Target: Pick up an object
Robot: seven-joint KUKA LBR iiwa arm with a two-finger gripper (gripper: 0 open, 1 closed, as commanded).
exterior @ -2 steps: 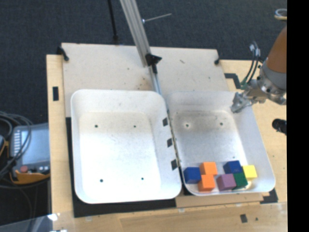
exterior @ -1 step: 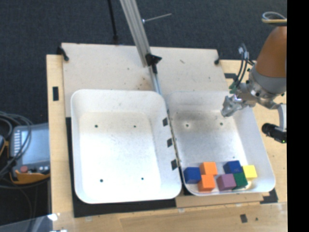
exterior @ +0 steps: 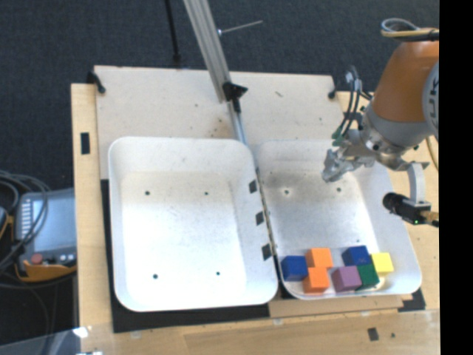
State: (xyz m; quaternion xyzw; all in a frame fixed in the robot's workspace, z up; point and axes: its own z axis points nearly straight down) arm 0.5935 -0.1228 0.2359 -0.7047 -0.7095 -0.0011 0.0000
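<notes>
At the far left, off the bench, a grey control box (exterior: pixel 46 224) with cables sat on the dark floor. The left bin (exterior: pixel 133 161) lay on the bench (exterior: pixel 148 95), its white floor speckled and marked by a few dark dots. A slanted metal rail (exterior: pixel 211 43) ran down from the top of the view to the gap between the two bins.

The right bin (exterior: pixel 295 198) touched the left one along their shared edge. The blocks were gathered along its near edge, close together: a blue block (exterior: pixel 294 266), then an orange block (exterior: pixel 319 269) just beside it, a purple block (exterior: pixel 345 279), a second blue block (exterior: pixel 356 255) behind it, a green block (exterior: pixel 368 276), and a yellow block (exterior: pixel 382 262) nearest the right wall.

The gripper (exterior: pixel 334 170) hung over the far part of the right bin, well apart from the blocks, with nothing between its fingers; how wide they stood could not be told. Above it rose the arm (exterior: pixel 403 87) with its orange band.
</notes>
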